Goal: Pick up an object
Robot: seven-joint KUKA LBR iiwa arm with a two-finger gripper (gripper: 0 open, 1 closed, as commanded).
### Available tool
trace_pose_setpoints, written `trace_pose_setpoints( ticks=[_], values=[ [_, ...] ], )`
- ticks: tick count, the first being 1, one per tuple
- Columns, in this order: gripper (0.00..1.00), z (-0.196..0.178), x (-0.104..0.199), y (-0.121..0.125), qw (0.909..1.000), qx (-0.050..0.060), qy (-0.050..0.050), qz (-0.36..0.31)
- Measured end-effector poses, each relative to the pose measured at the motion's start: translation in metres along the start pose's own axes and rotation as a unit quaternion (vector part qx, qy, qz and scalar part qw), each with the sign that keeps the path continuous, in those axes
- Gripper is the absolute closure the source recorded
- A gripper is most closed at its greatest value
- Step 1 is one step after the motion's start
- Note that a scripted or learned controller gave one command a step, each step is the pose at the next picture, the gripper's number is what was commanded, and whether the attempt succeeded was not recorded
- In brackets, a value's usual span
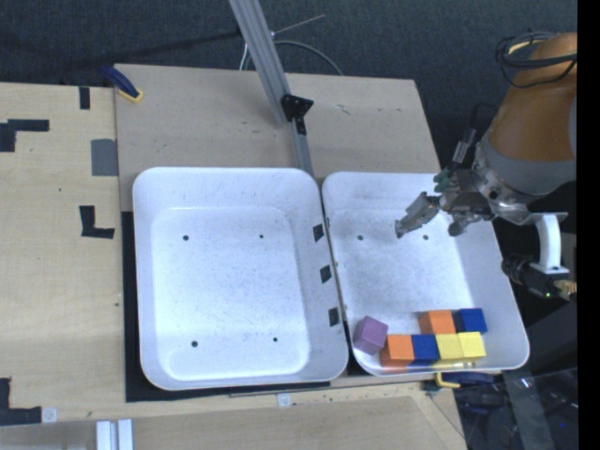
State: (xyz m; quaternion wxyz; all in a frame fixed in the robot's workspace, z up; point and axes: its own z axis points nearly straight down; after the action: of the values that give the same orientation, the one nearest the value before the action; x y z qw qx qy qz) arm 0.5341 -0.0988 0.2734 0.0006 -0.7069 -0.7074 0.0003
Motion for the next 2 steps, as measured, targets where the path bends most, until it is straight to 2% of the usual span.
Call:
trace_pose_setpoints(
  ticks=[1,2],
  values=[
    [0.00,0.113,0.008,-0.005,1.0000,0.005,0.000,0.000],
    [0.00,0.185,-0.037,0.020,1.0000,0.001,-0.001,0.002]
  ],
)
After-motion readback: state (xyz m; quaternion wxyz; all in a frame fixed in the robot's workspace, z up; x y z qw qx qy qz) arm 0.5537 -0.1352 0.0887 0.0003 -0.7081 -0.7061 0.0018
